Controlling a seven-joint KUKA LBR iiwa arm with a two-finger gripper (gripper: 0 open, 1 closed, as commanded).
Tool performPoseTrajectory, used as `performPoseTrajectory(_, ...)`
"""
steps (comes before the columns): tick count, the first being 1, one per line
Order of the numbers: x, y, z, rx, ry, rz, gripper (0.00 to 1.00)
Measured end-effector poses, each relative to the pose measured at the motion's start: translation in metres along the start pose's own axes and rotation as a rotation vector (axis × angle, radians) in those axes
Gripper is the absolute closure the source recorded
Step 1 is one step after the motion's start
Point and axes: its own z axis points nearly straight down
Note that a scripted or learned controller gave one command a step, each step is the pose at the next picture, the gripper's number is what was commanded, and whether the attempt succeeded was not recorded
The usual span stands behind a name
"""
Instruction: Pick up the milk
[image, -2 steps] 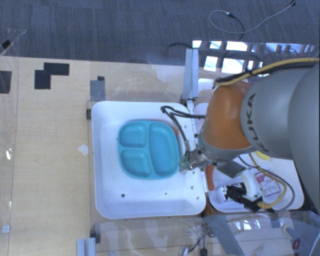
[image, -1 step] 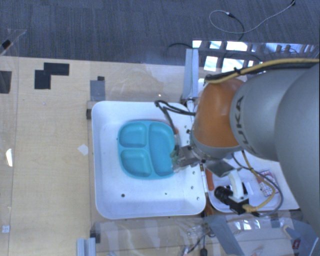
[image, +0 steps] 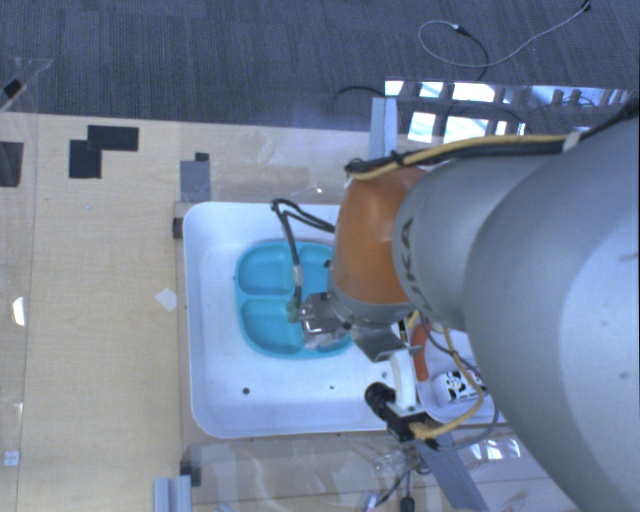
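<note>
A small white carton with black cow-like spots (image: 457, 385), which I take to be the milk, peeks out from under the arm at the lower right. Most of it is hidden by the arm and cables. The gripper (image: 318, 328) hangs low over the right part of a blue divided plate (image: 264, 300) in the left white bin (image: 200, 330). It is well left of the carton. The wrist and its orange band cover the gripper from above.
The grey arm covers the right bin and most of the right side. A slim red-orange object (image: 420, 358) lies beside the carton. Black cables loop over the plate's upper right. The wooden bench stretches away to the left.
</note>
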Motion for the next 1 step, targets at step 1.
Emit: performPoseTrajectory(1,0.024,0.0254,0.0598,0.001,0.0,-0.009,1.0)
